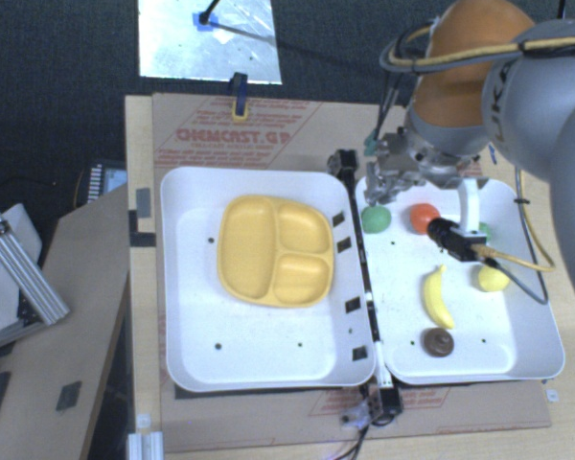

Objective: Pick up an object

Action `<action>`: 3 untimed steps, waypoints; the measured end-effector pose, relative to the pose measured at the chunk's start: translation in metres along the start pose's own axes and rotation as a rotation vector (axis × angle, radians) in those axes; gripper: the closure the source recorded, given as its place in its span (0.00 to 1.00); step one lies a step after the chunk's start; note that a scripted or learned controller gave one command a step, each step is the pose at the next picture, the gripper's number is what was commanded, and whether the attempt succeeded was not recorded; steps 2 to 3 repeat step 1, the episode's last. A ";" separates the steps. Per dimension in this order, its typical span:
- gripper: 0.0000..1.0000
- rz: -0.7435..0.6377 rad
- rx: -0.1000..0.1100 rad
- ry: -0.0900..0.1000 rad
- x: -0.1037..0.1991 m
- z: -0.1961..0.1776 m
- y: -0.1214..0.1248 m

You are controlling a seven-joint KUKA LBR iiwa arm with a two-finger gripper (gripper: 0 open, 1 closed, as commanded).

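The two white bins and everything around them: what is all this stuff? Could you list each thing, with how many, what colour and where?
bins: 2, white, side by side on the bench
tray: 1, yellow, three compartments, middle of the left bin
green ball: 1, green, right bin, far left corner, below the gripper
tomato: 1, orange-red, right bin, beside the green ball
banana: 1, yellow, middle of the right bin
lemon: 1, yellow, right bin, right of the banana
brown disc: 1, brown, right bin, near edge
foil sheet: 1, silver, beyond the bins
arm: 1, grey with orange band, from the right
gripper: 1, dark, over the right bin's far left corner
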State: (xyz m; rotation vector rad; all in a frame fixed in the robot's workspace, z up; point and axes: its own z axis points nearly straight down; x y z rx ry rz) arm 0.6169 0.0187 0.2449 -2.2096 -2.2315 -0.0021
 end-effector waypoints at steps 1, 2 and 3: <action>1.00 0.000 0.000 0.000 0.058 0.014 -0.005; 1.00 0.000 0.000 0.000 0.058 0.014 -0.005; 1.00 0.000 0.000 0.000 0.058 0.014 -0.005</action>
